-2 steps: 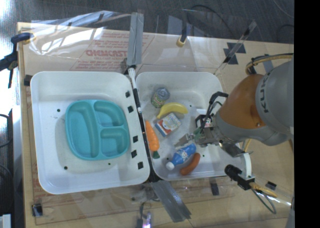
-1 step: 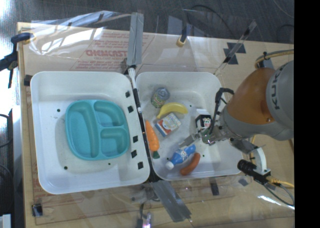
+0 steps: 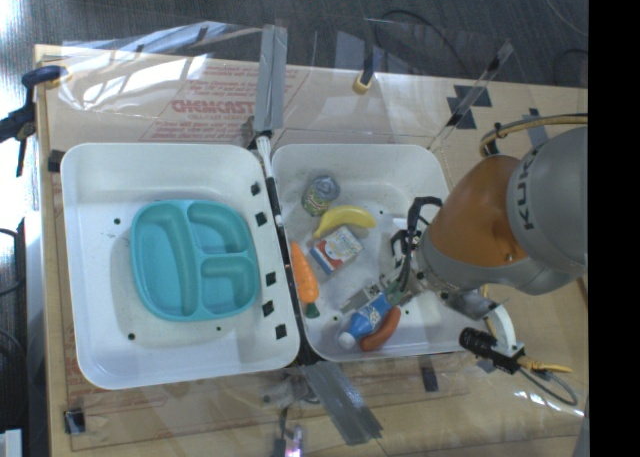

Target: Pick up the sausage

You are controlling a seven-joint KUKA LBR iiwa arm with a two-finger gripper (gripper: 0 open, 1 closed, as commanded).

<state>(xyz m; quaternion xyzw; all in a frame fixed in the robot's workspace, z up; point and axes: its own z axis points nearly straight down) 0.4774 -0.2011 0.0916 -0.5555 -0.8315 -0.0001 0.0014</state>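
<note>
In the camera view, two shallow white plastic bins stood side by side on the wooden bench (image 3: 150, 105). The left bin (image 3: 90, 275) carried a turquoise plastic divided tray (image 3: 195, 257), which lay flat in its middle, probably as a place where things could be put down. All the small things were collected in the right bin (image 3: 400, 170), so this was the bin to pick from. The reddish-brown curved sausage (image 3: 381, 330) lay at the near side of this bin, close to its front wall, and it touched a blue and white plastic bottle (image 3: 364, 320) on its left. An orange plastic carrot (image 3: 305, 275) lay along the bin's left wall, a yellow plastic banana (image 3: 345, 219) and a small red and white carton (image 3: 337, 248) lay further back, and a small grey round can (image 3: 322, 191) stood near the back. The grey arm with the orange band (image 3: 480, 225) reached in from the right and leaned over this bin, in my judgement because the hand (image 3: 398, 285) had to come down on the sausage. The hand was low in the bin, just above and behind the sausage and near the bottle. The wrist covered it partly, so I could not tell how far it was open, and nothing showed clearly in its hold. The sausage seemed to rest on the bin floor.
</note>
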